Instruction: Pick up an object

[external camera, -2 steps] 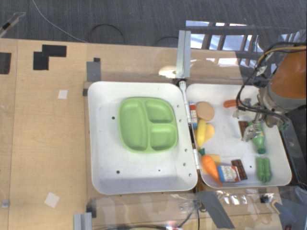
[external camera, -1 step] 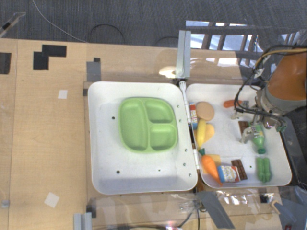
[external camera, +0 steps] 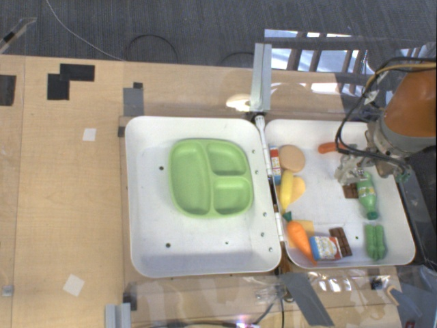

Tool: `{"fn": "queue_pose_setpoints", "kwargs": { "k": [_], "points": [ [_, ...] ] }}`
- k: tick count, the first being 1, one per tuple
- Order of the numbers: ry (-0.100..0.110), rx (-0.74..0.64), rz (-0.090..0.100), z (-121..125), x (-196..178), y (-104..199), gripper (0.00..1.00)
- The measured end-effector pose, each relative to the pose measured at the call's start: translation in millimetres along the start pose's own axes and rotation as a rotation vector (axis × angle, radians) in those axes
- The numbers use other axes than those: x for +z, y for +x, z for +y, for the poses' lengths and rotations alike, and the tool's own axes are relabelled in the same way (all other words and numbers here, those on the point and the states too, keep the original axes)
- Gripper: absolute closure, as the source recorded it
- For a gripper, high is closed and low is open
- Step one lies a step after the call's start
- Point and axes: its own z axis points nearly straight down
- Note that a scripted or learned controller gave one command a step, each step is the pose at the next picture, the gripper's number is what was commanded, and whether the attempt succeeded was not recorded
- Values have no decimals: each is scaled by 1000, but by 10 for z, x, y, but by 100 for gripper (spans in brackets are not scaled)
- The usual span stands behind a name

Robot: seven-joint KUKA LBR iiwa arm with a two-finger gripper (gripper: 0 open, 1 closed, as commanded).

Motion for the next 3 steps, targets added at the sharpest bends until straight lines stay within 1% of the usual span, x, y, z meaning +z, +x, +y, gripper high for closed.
{"fn": "queue_pose_setpoints", "kwargs": {
  "k": [1, 2, 3],
  "points": [
    [-1, -1, 1, 4, 6, 2, 0],
    [-5, -13, 17, -4, 157, 108, 0],
    [0, -20, 1, 1, -3, 49, 100]
  ]
}}
